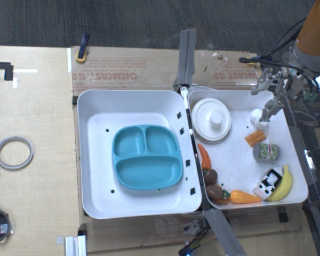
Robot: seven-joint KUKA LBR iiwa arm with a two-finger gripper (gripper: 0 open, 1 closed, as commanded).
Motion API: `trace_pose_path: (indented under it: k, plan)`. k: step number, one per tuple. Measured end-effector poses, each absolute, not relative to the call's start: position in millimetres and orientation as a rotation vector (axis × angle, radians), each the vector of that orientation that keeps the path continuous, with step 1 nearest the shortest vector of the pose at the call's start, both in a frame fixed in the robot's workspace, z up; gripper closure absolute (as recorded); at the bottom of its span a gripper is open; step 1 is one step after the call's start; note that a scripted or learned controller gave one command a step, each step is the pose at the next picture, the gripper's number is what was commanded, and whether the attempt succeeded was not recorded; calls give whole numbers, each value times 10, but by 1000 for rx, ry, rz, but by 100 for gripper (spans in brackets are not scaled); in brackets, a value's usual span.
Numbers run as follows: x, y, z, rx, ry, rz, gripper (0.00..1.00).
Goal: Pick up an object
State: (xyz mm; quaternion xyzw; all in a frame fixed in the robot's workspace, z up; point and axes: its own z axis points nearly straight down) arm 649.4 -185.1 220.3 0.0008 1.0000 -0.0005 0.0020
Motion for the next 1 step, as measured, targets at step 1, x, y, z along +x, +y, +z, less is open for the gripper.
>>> trace_pose_path:
  k: [1]
  plan:
    - [5956,-2105,925,662,3068,-1,0]
